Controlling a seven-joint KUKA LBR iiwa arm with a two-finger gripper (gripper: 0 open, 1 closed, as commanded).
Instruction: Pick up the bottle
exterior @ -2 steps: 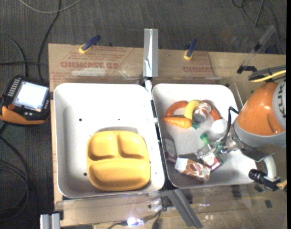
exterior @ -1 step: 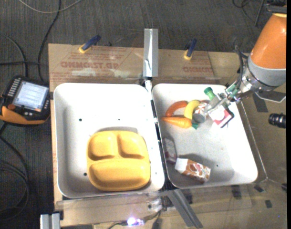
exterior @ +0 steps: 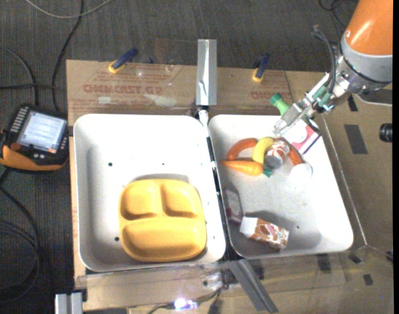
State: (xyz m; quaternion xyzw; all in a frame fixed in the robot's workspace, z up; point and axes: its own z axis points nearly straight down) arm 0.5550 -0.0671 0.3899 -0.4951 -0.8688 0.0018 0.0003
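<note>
The bottle is clear, with a green cap and a pink-and-white label. It hangs tilted over the far right corner of the right bin, cap pointing up-left past the rim. My gripper reaches in from the upper right and its fingers are closed across the bottle's upper body, between cap and label. The lower end of the bottle hovers just above a small can.
Under the bottle lie a banana, a carrot and an orange curved piece. A small carton and a packet lie nearer the front. A yellow divided tray sits in the left bin.
</note>
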